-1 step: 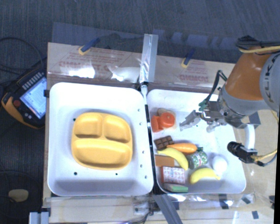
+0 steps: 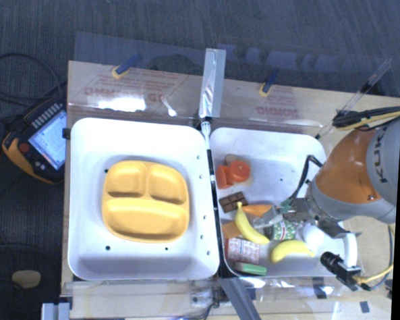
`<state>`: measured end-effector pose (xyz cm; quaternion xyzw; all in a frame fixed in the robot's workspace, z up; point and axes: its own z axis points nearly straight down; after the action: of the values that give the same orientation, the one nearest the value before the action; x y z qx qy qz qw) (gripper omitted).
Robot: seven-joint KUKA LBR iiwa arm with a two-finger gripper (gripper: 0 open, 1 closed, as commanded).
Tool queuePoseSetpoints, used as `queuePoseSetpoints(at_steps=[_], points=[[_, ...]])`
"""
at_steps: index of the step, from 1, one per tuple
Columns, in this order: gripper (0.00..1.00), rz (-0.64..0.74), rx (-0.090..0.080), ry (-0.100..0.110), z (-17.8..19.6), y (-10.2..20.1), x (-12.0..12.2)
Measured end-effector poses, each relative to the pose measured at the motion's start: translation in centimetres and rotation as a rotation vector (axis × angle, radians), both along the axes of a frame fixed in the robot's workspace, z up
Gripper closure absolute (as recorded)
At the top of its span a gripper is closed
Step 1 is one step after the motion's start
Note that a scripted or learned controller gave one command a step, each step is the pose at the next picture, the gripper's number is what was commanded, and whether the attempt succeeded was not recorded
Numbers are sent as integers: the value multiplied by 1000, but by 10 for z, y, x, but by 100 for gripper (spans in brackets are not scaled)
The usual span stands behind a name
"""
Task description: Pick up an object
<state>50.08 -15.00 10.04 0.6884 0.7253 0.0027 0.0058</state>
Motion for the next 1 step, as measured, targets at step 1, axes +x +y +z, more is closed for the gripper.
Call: queuePoseSetpoints(at_steps=[1], points=[[100,2,4,5,7,2,-1]])
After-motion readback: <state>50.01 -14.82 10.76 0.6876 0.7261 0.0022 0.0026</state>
